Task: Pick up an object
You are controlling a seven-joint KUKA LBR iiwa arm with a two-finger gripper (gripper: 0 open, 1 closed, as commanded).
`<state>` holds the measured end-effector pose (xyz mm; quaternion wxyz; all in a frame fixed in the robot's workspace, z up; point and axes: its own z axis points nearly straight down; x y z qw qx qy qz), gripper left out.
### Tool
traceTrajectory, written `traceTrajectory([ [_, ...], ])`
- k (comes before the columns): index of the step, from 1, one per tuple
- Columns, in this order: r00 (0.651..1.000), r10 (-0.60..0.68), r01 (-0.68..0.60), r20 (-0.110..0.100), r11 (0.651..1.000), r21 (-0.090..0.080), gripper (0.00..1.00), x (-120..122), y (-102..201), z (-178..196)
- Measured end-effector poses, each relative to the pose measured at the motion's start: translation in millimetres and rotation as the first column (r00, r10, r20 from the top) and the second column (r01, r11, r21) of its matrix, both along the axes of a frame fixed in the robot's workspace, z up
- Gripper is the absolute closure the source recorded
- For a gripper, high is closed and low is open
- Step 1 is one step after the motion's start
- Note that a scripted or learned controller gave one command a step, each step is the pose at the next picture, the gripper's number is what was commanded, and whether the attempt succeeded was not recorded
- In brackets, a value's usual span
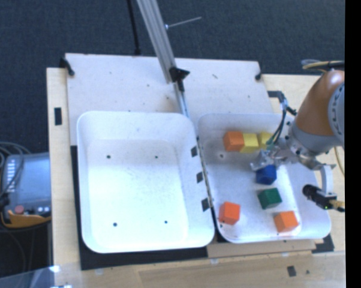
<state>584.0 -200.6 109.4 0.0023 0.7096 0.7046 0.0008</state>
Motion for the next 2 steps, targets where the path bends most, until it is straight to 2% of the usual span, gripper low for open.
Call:
traceTrajectory([
  [2,1.0,0.01,-0.01,0.003,1.0,-0.001,1.0,14.7,-6.8,103.8],
])
